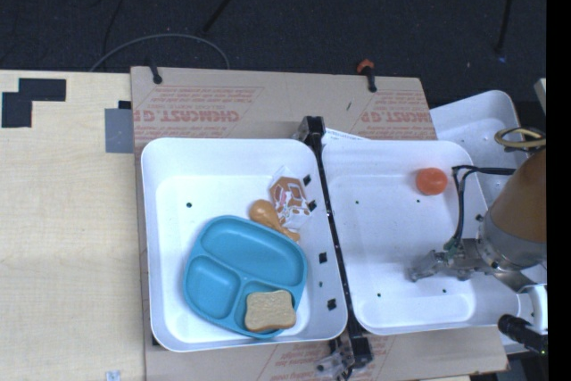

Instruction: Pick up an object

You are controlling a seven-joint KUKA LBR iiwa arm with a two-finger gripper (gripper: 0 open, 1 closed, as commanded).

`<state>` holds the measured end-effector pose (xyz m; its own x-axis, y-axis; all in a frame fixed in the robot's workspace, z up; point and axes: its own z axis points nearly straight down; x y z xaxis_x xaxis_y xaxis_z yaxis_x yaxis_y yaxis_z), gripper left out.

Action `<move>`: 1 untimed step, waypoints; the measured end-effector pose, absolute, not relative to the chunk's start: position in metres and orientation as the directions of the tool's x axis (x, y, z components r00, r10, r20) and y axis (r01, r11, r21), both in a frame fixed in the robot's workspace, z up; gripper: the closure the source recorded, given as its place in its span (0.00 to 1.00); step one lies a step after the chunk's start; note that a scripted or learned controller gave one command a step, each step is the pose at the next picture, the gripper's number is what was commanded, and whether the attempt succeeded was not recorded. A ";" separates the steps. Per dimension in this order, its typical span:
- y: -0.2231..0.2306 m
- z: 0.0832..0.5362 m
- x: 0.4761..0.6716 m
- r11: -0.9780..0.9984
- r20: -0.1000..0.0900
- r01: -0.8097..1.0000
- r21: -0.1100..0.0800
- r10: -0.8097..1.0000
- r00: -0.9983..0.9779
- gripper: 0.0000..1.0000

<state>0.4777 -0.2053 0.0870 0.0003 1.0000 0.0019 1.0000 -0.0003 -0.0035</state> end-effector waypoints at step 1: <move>-0.207 0.099 0.479 -0.005 0.001 1.000 0.000 1.000 0.005 1.00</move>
